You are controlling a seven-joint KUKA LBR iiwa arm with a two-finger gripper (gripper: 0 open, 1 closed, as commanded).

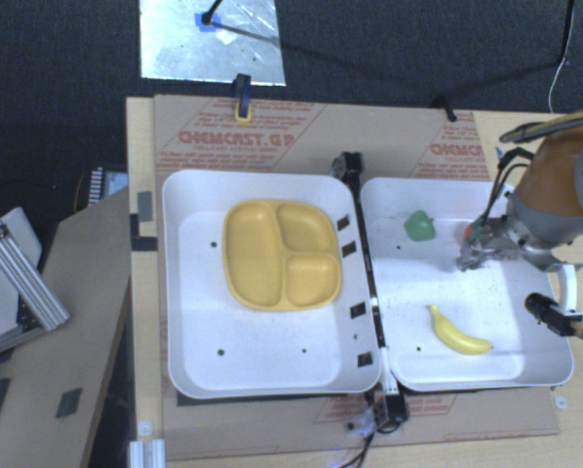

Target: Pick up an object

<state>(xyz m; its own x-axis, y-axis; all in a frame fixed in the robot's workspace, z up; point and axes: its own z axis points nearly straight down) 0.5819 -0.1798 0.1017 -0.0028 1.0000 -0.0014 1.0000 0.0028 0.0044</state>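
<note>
Grey two-finger gripper low in right white bin; grip state unclear. Small green object at its 10 o'clock, yellow banana at 6.

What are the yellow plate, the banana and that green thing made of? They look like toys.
Plate: probably molded plastic, matte yellow, with three smooth compartments. Banana: likely a plastic toy, evenly yellow and slightly glossy, though real fruit can't be ruled out. Green thing: probably plastic too, uniformly green; too small to tell more.

Yellow divided plate, foil sheet
</note>
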